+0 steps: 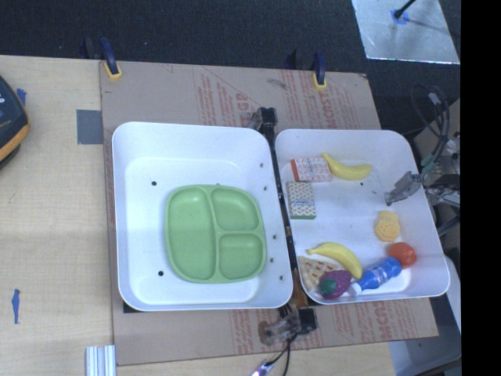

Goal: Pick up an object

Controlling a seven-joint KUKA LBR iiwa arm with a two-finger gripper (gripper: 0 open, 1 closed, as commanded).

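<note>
My gripper point(401, 188) reaches in from the right, low over the right bin point(352, 139) near its right wall. It hangs just above a round yellow piece point(387, 226) and right of a yellow banana point(347, 168). Nothing shows in its grasp. Near the bin's left side lie two small printed boxes, one reddish point(311, 168) and one greenish point(301, 200). Along the front are a second banana point(337, 255), a waffle piece point(314, 271), a purple toy fruit point(337, 284), a blue bottle point(379, 275) and a red tomato point(401, 253).
The left bin point(133, 155) holds a green divided plate point(214, 233). Both bins rest on a cardboard sheet point(203, 92) clamped to the wooden bench. A yellow and black device point(9, 124) lies at the far left edge. Cables hang beyond the right bin.
</note>
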